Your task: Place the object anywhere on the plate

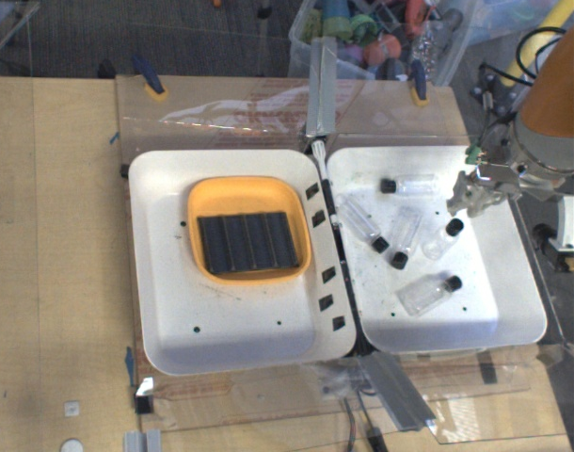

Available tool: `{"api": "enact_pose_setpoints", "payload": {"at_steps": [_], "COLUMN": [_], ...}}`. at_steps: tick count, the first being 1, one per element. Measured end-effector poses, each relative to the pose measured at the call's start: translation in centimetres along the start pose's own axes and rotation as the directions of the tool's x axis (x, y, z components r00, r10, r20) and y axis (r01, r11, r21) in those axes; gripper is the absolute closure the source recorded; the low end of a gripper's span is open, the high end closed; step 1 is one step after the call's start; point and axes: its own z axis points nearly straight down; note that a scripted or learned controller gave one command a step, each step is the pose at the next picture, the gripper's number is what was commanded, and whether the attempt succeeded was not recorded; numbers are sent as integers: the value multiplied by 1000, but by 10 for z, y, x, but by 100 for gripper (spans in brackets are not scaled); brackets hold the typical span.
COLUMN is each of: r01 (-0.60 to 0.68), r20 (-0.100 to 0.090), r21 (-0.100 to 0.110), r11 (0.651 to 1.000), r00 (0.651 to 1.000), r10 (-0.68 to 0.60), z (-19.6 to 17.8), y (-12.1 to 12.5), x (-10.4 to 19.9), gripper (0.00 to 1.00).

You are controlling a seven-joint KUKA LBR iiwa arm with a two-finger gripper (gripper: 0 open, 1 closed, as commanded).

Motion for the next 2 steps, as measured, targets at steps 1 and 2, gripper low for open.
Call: {"api": "enact_pose_setpoints", "payload": {"at_steps": [1, 2], "r01": [63, 241], "r20": [2, 5], "r21": [-3, -5], "r11": [998, 971], "r00": [998, 971], "r10": [-63, -241], "z": [-13, -32], "y": [46, 70], "x": [28, 10], "gripper": [100, 100]}}
